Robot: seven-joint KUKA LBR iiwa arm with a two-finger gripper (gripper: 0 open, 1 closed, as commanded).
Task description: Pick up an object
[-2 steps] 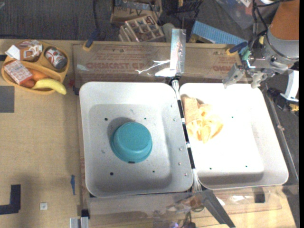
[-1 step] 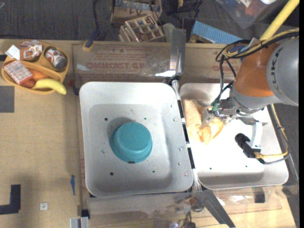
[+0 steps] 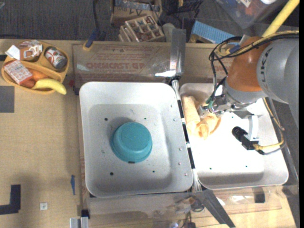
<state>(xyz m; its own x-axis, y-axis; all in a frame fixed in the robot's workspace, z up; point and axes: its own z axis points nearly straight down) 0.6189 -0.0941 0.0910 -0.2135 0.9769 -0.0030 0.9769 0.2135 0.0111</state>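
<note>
Beside the right bin (image 3: 247, 175), the left bin (image 3: 95, 103) holds one teal bowl (image 3: 132, 141), upside down at its middle. Against the right bin's left wall lie one tan loaf-shaped object (image 3: 190, 109), long axis along that wall, and one orange piece (image 3: 207, 126) touching its lower end. Over these hangs the gripper (image 3: 212, 105); whether it is apart or together I cannot tell.

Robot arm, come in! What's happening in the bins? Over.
Gripper low in right bin, jaws hidden. Tan and orange objects beside it. Teal bowl in left bin.
</note>
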